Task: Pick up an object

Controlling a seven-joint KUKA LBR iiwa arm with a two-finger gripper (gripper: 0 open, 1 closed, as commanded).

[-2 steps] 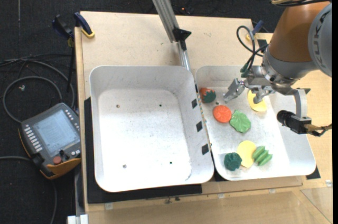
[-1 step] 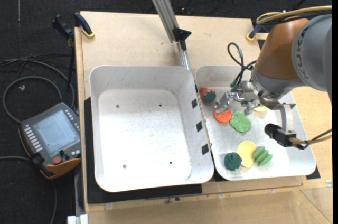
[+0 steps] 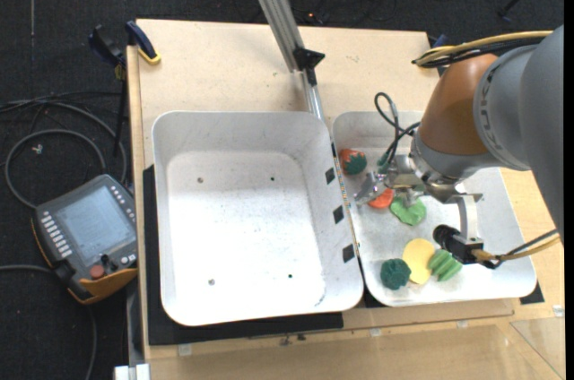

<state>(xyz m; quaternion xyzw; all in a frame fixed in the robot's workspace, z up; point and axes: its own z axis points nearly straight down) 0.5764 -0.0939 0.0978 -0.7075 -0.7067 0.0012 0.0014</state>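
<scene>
The right bin (image 3: 511,280) holds several small toys. A dark green and orange one (image 3: 355,161) lies near its upper left. An orange-red piece (image 3: 381,200) and a bright green piece (image 3: 410,211) lie side by side in the middle. Near the front lie a dark green lump (image 3: 395,272), a yellow disc (image 3: 418,258) and a light green block (image 3: 445,265). My gripper (image 3: 375,187) hangs low over the bin's middle, right beside the orange-red piece; its metal fingers point left and I see nothing clearly between them.
The left bin (image 3: 166,190) stands beside the right one, sharing a raised middle wall (image 3: 341,208). A slanted metal rail (image 3: 273,2) runs down to the bins' back edge. A black cable (image 3: 387,114) loops above the wrist. A teach pendant (image 3: 85,230) lies off the bench, left.
</scene>
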